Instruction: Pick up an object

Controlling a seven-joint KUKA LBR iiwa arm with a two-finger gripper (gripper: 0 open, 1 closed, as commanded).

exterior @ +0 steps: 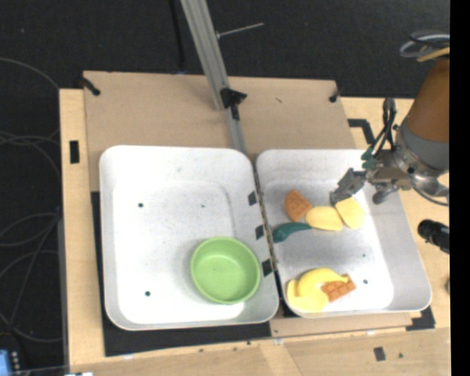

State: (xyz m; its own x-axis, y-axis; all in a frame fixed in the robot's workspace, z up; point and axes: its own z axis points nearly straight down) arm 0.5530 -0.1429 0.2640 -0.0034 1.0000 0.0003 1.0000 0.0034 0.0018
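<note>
Arm (pixel 429 116) cut off at right edge above right bin (pixel 392 233). Gripper (pixel 363 188) finger state unresolved. Teal item (pixel 290 231) in that bin partly hidden under yellow pieces (pixel 335 216). Blue object (pixel 0 363) cropped at bottom-left corner.

Pincer (pixel 363 186) lowered, seemingly spread.

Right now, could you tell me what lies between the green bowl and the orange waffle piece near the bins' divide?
In the camera view, the bins' adjoining rims and a teal utensil lie between the green bowl and the waffle piece.

Even overhead light, bright white bins (pixel 180 171) slightly washed out, soft faint shadows, mild overall blur
</note>
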